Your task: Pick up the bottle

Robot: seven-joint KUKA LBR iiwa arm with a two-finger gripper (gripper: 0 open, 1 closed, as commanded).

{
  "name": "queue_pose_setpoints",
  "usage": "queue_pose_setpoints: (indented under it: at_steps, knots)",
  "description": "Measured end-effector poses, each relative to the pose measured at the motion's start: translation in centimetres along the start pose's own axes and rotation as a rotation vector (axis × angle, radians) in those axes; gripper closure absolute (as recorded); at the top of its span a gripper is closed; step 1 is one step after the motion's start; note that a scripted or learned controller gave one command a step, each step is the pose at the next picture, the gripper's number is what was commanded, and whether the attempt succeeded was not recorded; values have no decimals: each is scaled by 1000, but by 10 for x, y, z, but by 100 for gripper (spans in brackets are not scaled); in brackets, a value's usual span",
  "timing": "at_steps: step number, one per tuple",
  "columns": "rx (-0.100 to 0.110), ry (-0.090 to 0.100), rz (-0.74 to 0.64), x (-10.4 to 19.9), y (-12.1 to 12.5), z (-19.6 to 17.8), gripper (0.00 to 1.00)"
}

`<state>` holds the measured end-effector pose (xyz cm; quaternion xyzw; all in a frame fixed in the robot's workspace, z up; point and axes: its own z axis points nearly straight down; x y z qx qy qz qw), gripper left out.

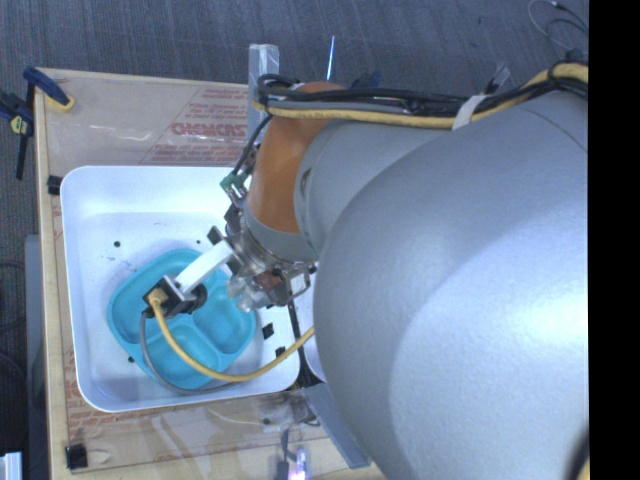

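The grey arm with its orange band (275,178) reaches down into the left white bin (90,228) and covers most of the view. My gripper (250,286) is low over the bin's right half, at the right edge of a light-blue moulded thing (170,308) lying on the bin floor. A small clear, glinting shape (243,293) sits right at the gripper; I cannot tell whether it is a bottle or part of the hand. The arm hides whatever lies under the wrist.
The left bin's walls close in at the left and at the front (150,398). The arm's bulk hides the right bin. A brown board (130,108) lies behind the bin, with a blue clamp (45,83) at its far left corner.
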<state>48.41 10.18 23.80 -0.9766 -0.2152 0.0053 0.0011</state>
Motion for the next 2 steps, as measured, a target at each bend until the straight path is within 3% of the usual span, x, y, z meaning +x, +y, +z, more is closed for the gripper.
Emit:
queue_pose_setpoints:
  at_steps: [1,2]
  knots:
    - [-1,4,224,-20,25,26,100]
    - [1,-3,216,-19,24,19,100]
